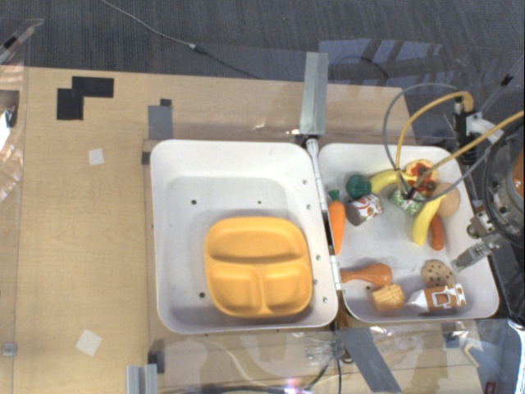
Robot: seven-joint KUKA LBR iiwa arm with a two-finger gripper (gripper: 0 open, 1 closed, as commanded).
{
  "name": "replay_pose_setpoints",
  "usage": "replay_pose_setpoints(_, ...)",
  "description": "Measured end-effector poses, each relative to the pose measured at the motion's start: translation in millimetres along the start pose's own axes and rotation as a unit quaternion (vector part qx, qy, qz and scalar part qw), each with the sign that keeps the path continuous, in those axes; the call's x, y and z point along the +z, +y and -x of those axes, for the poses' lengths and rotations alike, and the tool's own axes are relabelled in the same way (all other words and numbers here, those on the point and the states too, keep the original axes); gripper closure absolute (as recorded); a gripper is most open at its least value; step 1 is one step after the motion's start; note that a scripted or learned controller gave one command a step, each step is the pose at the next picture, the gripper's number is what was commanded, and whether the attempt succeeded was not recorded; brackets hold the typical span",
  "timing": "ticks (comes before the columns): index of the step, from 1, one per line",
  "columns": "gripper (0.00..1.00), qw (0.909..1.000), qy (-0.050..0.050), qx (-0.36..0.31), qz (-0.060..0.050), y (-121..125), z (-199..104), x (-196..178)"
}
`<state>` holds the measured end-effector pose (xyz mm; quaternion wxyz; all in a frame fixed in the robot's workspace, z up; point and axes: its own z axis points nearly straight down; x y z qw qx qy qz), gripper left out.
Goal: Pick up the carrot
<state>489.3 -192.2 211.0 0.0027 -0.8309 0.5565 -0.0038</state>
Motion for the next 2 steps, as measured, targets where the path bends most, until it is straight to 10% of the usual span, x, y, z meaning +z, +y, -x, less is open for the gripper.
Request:
replay_pose_setpoints(1,1.00,0.9810,0.001,-0.194,-0.002,-7,14,87)
replay_pose_setpoints(2,1.00,0.9766,0.001,-0.215,-0.001,-13,6,97)
